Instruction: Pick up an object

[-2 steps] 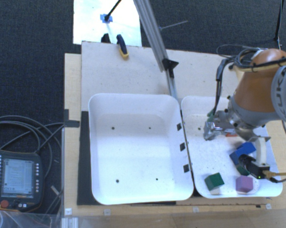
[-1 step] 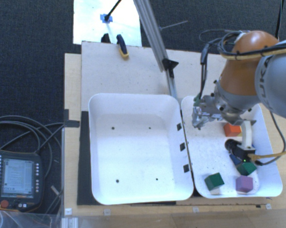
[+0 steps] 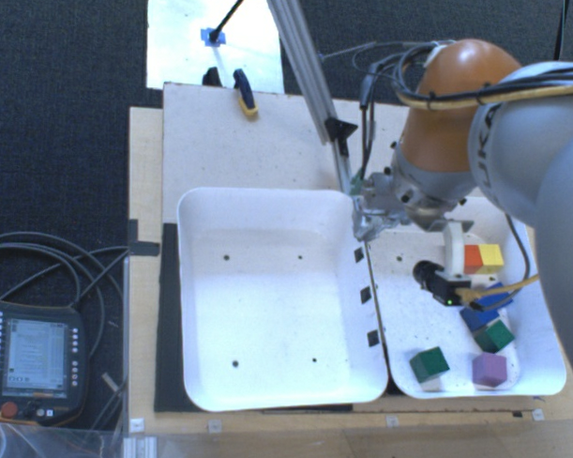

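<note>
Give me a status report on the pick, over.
Gripper over the shared rim; no grasp visible. Red block, yellow block, green block, purple block untouched in the bin. Way to green block looks clear.

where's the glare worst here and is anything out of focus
Camera view: glare washes out the left bin floor and the pale sheet up top; the arm, close to the lens, looks soft; the green block and purple block are fairly sharp.
</note>
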`<state>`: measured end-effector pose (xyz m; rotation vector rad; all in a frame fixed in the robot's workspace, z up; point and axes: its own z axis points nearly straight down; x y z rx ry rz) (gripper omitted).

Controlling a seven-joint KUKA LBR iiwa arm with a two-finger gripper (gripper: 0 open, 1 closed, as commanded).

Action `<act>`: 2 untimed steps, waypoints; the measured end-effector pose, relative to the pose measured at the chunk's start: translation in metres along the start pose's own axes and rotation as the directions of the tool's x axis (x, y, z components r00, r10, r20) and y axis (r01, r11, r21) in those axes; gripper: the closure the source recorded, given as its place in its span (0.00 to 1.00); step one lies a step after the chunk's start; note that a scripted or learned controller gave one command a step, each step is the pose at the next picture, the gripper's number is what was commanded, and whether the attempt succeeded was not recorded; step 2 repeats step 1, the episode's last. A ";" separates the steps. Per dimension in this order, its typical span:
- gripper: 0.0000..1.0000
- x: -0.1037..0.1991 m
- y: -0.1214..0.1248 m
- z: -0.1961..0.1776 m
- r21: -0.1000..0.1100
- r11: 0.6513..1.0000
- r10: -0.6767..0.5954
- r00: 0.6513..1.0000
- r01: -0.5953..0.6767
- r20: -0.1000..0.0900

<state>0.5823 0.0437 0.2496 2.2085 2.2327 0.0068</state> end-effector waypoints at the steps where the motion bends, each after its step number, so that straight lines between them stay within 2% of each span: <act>1: 1.00 0.031 0.033 0.009 0.000 1.000 0.002 1.000 -0.002 0.001; 2: 1.00 0.031 0.033 0.009 0.000 1.000 0.002 1.000 -0.002 0.001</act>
